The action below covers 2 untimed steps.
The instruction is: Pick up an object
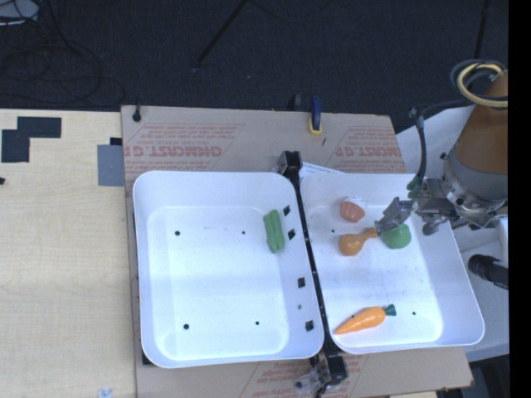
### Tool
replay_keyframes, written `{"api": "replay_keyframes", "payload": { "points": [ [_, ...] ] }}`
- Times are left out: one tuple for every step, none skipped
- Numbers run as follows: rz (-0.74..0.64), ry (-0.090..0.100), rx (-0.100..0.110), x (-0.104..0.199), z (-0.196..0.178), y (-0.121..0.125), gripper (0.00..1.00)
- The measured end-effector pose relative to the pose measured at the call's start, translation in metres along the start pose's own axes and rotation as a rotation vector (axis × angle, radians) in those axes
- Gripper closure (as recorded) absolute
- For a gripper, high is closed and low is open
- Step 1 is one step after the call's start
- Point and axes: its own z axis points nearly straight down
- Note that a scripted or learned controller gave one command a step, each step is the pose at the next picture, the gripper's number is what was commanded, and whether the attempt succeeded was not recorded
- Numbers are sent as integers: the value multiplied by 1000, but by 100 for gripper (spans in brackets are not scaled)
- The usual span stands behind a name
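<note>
I see my gripper [392,220] beside the green ball [397,237] (jaw state unclear), orange pear [356,242] and pink piece [352,211] crowding close.

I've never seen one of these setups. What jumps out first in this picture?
Probably the arm, reaching in from the right with its gripper low over the right bin, just by a green ball. The bright toys come next: a carrot near that bin's front, an orange pear-like piece and a pink piece further back. A lone green pickle lies in the left bin.
</note>
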Motion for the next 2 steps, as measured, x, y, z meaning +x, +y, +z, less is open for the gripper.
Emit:
{"api": "replay_keyframes", "payload": {
  "points": [
    [2, -6, -10, -68, -72, 65, 0],
    [0, -1, 0, -66, -78, 63, 100]
  ]
}}
